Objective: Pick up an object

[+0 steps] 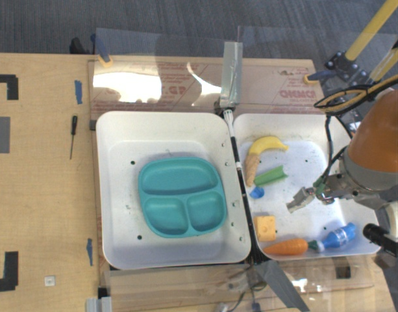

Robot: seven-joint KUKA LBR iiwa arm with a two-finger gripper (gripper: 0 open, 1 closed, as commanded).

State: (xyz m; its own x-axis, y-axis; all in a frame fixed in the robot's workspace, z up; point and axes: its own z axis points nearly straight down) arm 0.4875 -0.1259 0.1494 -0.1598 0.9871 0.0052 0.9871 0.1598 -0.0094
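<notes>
The right bin holds a yellow banana, a tan bread stick, a green block, a small blue piece, a yellow cheese cube, an orange carrot and a blue bottle. My gripper hangs over the middle of this bin, right of the green block and above the carrot. Nothing shows between its fingers.
The left bin bears a teal divided plate. A clear plastic wall stands behind both bins. The arm's orange band and black cables crowd the right bin's right side. A wooden bench lies to the left.
</notes>
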